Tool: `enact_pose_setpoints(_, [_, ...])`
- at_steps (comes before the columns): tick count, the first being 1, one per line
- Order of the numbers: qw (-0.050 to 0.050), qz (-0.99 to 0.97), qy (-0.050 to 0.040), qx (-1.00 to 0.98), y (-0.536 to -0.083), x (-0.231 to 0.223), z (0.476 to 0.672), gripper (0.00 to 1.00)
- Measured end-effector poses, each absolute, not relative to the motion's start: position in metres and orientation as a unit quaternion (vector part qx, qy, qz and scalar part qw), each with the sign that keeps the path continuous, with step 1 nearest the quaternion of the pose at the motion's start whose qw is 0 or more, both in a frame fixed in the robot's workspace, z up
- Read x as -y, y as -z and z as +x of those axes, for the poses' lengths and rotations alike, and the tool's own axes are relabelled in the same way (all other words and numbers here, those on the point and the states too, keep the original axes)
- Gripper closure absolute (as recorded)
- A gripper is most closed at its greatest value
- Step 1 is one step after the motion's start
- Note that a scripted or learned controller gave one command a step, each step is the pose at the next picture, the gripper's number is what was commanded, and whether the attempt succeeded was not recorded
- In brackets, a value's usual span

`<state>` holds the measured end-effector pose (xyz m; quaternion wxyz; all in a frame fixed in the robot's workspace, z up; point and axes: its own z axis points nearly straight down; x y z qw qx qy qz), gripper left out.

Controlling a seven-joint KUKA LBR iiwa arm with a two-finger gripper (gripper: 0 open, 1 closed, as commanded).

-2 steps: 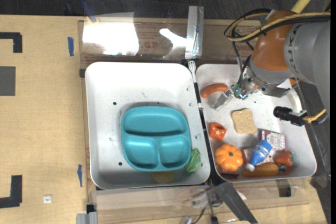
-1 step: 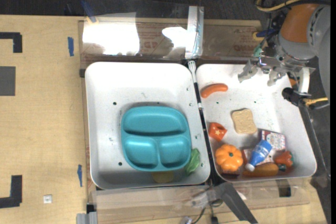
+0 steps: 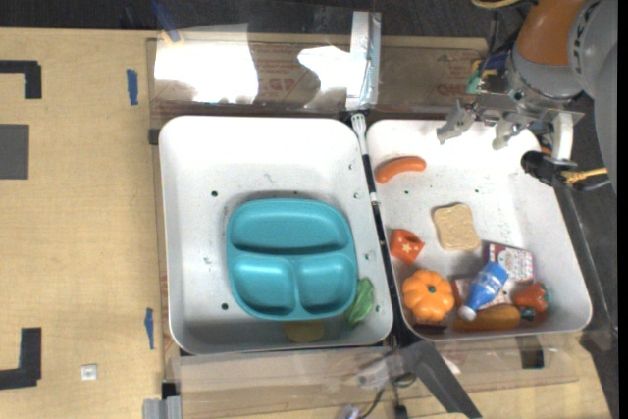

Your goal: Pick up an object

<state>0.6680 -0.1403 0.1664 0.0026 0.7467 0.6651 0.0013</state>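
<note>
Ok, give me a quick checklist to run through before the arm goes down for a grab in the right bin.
1. Gripper inside the right bin: ok, it is at the bin's far edge.
2. Gripper free of any load: ok, nothing shows between its fingers.
3. Target under the gripper: not ok, only bare bin floor there; the sausage lies nearest, off to the side.
4. A loose item to pick: ok, the bread lies apart from the rest.
5. Near corner crowding: not ok, the pumpkin, bottle and carton sit packed together.
6. Finger opening: cannot tell.
</note>
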Motion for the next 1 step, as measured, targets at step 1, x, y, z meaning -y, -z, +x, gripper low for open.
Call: enact_pose_setpoints(1, [-0.001,0.704,0.0008,-0.710,-0.1010,0.1089,0.5931,0.00])
